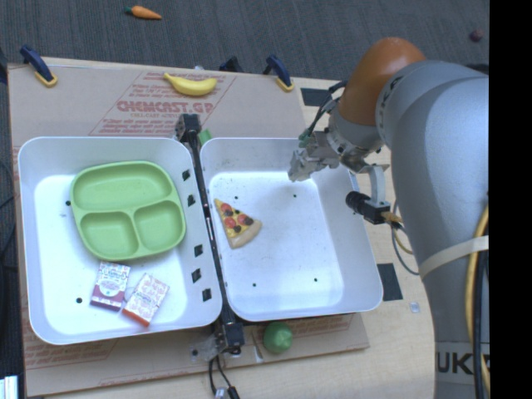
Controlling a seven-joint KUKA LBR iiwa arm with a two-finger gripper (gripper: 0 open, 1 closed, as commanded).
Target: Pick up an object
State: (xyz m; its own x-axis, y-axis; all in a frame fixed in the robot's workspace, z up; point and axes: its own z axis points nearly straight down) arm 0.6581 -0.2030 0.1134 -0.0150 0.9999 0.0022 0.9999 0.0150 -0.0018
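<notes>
- Gripper (pixel 299 166) on the grey arm (pixel 432 140) with the orange band sits over the upper right corner of the right shallow white bin (pixel 283 302), close to its back rim. Honestly can't tell how the claw stands, it's too small and dark from this angle.
- Plenty of open floor in that right bin: the toy pizza slice (pixel 235 222) with red and dark toppings lies alone near the left wall, well apart from the gripper, bare white around it toward the front and right.
- Left shallow white bin (pixel 41 306) is busier. A light green divided plastic plate (pixel 127 208) takes up the upper middle, and two small red-and-white packets (pixel 110 285) (pixel 146 298) lie just beside each other below it, near the front rim.
- Outside the bins: a yellow toy banana (pixel 191 83) on the cardboard sheet (pixel 108 98) behind them, a green ball (pixel 278 337) by the front edge of the right bin, a small orange carrot (pixel 145 12) off on the dark floor.
- Blue clamps (pixel 38 65) (pixel 279 70) grip the cardboard's back edge.
</notes>
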